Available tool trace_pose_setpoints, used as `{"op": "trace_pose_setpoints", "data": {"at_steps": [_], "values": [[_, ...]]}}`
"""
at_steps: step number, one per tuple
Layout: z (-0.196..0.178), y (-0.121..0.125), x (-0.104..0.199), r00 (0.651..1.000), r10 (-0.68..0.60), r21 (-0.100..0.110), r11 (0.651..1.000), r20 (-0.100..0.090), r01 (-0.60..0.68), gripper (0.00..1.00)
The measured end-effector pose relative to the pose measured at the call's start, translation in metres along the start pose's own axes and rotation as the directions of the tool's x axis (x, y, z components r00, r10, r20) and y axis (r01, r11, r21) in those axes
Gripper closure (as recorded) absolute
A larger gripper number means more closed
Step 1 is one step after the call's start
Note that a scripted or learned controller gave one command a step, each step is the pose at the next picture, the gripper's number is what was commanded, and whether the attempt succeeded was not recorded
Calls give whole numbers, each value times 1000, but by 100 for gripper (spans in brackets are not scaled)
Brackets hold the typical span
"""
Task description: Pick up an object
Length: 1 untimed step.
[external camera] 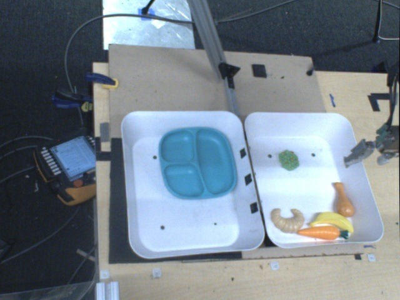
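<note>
Camera view looks down at a slant on two shallow white bins set side by side on a brown bench. At the right edge of the scene the gripper (pixel 362 152) hangs over the far right rim of the right bin (pixel 312 125); it is small and partly cut off there, so whether it is spread or pressed together cannot be told, and nothing is seen held in it.

Left of the gripper, and slightly nearer the camera, a green broccoli-like piece (pixel 288 160) lies alone on the bin floor, well apart from the rest. Below the gripper, toward the near right corner of the same bin, an orange gourd-shaped piece (pixel 342 200) stands just inside the right wall. Nearer still lie a yellow banana (pixel 333 220) and an orange carrot (pixel 320 233), touching each other along the front wall, with a tan croissant (pixel 287 219) just beside the carrot's left end.

Far to the gripper's left, the left bin (pixel 140 230) bears a blue divided plate (pixel 198 162) with three compartments, lying flat toward the bin's far half.
</note>
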<state>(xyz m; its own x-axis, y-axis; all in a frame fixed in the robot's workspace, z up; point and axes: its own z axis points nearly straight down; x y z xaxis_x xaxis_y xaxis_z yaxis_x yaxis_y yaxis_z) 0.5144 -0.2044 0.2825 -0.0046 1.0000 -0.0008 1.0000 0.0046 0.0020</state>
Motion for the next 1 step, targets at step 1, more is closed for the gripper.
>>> {"op": "trace_pose_setpoints", "data": {"at_steps": [1], "values": [[62,0,-1,1000,3,4,1000,-1,-3,0]]}}
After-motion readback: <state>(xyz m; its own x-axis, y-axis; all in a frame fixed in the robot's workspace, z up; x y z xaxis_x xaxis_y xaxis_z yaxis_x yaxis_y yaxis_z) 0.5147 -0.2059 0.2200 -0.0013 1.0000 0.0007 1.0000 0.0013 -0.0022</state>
